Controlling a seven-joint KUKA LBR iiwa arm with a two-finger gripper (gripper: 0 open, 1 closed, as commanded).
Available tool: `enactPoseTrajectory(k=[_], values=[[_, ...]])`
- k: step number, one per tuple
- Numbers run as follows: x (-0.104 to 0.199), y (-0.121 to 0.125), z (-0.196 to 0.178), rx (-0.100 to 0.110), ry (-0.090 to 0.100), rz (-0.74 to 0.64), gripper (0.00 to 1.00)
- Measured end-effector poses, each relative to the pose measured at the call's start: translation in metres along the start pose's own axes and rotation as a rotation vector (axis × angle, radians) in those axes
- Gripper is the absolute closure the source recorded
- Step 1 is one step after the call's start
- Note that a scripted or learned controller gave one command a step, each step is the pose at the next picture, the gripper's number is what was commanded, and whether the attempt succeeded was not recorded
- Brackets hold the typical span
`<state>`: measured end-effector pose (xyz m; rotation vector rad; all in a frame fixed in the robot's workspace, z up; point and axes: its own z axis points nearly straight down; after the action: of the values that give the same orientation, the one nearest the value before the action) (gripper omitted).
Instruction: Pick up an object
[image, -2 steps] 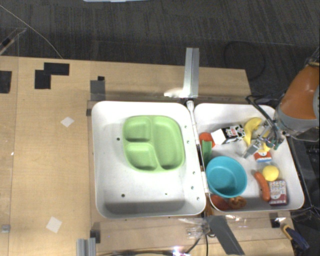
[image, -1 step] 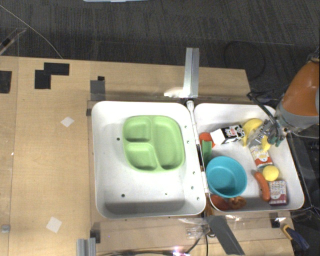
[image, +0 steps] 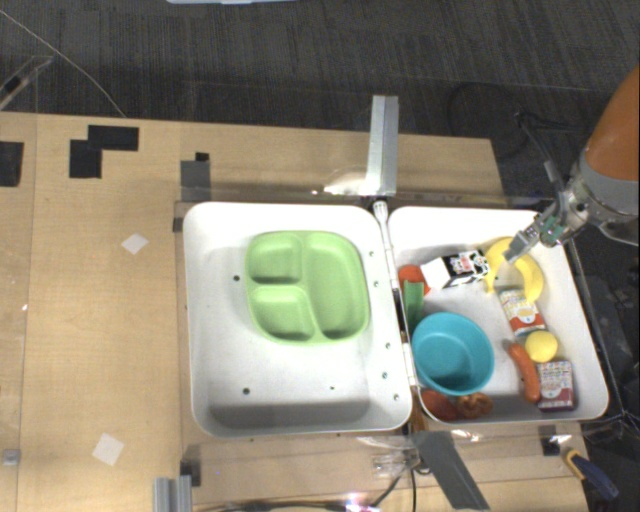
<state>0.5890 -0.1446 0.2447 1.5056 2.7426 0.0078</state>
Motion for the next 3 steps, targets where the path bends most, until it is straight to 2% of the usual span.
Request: enactPoseTrajectory(k=[1,2,3], values=[[0.059,0.047,-0.002,0.004,0.006,0.013,1.00],[0.101,0.135,0.033,0.008,0.009,0.068,1.00],[0.048,0.126,0.045,0.003,0.003,-0.316,1.00]])
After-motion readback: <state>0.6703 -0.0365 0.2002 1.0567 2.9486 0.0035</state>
